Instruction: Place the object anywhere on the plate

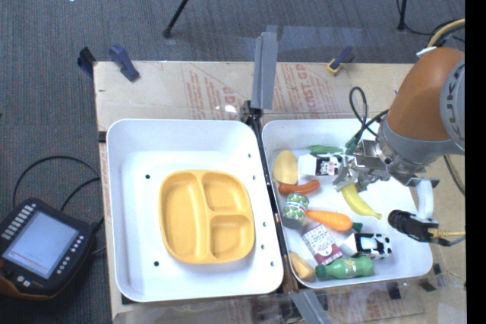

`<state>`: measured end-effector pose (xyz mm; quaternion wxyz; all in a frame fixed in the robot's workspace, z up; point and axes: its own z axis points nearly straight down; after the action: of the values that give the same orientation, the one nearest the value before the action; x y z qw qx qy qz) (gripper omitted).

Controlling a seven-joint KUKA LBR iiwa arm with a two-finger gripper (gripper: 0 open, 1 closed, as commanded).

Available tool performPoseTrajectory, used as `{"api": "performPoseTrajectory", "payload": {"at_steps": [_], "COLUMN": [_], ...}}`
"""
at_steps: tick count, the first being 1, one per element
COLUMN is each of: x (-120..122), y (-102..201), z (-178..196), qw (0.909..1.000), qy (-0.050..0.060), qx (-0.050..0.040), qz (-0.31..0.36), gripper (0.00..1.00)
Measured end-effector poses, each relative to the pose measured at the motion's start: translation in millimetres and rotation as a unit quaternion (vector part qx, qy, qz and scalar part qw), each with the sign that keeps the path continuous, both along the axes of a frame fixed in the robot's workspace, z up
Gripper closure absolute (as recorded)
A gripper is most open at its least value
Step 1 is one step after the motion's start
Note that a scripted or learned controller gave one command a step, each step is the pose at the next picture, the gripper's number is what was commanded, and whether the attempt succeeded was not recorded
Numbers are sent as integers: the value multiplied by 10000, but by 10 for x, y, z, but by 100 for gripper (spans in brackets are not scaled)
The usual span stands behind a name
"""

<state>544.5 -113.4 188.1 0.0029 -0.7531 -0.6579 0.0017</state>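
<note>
Claw (355, 177) low over rt bin (410, 258)

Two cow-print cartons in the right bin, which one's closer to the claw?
The upper cow-print carton, just left of the claw; the other cow-print carton lies near the bin's bottom edge.

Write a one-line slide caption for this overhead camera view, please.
Robot arm's end effector hovers over toy foods, near a banana, in the right bin; a yellow divided plate waits in the left bin.
</note>
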Motion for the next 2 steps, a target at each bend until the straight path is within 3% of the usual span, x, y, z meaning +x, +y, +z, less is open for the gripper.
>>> {"api": "performPoseTrajectory", "payload": {"at_steps": [1, 2], "x": [-21, 185], "y": [865, 1380], "z": [-45, -48], "qw": [9923, 9835], "qy": [8, 6], "qx": [2, -1], "qz": [1242, 1809], "gripper": [100, 100]}}
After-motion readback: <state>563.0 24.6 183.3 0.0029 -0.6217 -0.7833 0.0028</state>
